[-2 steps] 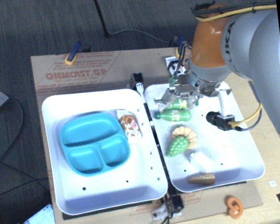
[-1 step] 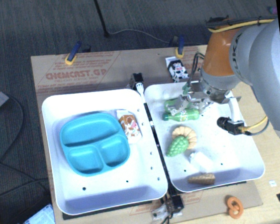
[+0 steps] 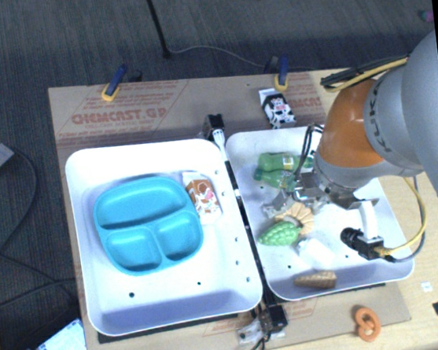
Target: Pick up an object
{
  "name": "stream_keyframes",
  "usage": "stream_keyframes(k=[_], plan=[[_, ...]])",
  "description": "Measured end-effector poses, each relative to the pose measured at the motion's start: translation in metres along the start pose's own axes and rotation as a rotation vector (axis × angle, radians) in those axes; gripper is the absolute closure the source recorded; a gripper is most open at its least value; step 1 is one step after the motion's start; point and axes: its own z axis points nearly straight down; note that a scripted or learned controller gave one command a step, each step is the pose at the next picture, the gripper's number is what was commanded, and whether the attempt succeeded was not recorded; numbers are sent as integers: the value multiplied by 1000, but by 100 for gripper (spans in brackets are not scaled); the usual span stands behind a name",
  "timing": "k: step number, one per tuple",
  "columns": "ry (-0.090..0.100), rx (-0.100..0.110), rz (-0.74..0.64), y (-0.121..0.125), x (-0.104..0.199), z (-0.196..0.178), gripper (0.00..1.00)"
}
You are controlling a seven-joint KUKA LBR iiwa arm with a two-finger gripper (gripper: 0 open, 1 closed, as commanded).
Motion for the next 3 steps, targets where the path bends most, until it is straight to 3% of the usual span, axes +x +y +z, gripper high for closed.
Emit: stream_keyframes(k=[1,2,3], plan=[[-3,-3,1,1,-1,-10,100],[1,1,-3,54,52,-132,100],[0,6,-3,53,51,-139,100]])
